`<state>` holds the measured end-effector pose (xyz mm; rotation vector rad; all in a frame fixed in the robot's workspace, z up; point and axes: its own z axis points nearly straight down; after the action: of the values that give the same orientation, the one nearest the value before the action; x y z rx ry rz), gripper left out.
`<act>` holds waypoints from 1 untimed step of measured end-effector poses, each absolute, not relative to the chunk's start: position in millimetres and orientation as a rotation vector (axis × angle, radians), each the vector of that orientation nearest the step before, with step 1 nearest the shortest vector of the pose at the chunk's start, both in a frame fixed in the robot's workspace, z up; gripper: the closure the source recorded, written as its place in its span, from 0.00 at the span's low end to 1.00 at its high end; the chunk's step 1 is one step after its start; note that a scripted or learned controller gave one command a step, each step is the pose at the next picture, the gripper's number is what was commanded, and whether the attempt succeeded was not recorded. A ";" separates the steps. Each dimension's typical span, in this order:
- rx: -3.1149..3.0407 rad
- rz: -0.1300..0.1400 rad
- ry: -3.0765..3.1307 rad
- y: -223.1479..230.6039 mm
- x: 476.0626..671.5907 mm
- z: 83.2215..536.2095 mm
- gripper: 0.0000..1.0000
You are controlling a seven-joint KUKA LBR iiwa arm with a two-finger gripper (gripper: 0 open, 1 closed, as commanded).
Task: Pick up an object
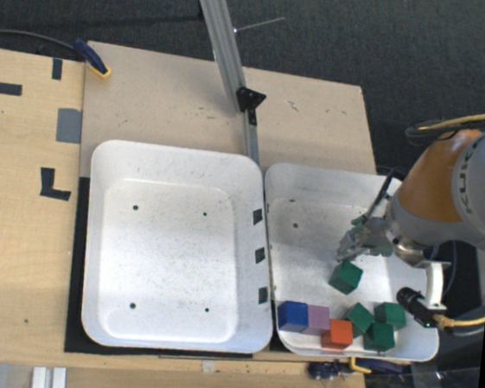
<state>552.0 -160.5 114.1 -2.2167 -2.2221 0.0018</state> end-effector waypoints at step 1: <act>-2.222 -0.004 -2.226 -154.2 551.2 175.2 1.00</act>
<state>551.2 -154.2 175.2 -2.2221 -2.2263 -0.0038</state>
